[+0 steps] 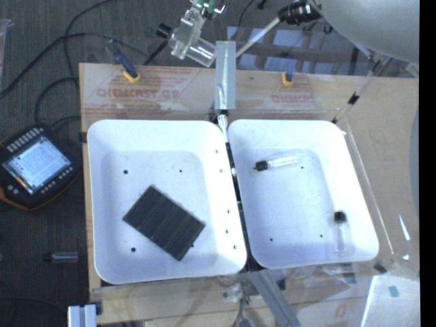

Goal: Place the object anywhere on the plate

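Observation:
A dark ribbed rectangular plate (164,222) lies flat and turned at an angle in the left bin (102,142), towards its front. In the right bin (354,155) a clear tube with a black cap (276,162) lies near the back. A second clear capped tube (340,234) rests against the right wall near the front corner. My gripper (193,45) hangs high beyond the back edge of the left bin, over the bench, far from both tubes and the plate. Nothing shows in it.
A grey metal post (225,80) stands at the back between the bins. Two orange clamps (127,68) (289,79) sit on the bench's back edge. A teach pendant (37,165) with cables lies on the floor to the left.

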`<state>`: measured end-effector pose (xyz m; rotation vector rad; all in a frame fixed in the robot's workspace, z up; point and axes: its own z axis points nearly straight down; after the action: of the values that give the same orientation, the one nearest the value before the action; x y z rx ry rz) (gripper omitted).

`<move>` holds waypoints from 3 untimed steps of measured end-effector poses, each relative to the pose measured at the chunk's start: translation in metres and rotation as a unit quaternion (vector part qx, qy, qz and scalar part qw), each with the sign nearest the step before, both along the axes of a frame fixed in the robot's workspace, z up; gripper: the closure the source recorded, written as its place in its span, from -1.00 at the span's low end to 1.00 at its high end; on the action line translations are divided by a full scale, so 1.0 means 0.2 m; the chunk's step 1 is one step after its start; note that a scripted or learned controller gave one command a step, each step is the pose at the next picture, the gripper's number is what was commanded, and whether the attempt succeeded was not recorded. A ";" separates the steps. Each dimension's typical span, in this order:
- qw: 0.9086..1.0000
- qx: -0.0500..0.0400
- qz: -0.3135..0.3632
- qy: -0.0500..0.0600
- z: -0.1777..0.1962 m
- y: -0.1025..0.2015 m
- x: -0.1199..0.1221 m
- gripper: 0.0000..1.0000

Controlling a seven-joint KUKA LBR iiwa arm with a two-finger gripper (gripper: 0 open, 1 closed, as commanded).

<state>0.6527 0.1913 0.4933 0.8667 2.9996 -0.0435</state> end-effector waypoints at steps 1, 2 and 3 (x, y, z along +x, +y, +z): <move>1.000 -0.002 -0.001 -0.001 0.04 0.00 0.01 1.00; 1.000 -0.004 -0.001 -0.001 0.08 0.01 0.01 1.00; 1.000 -0.005 -0.002 -0.002 0.12 0.01 0.02 1.00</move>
<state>0.6568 0.1930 0.5169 0.8703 2.9919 -0.0572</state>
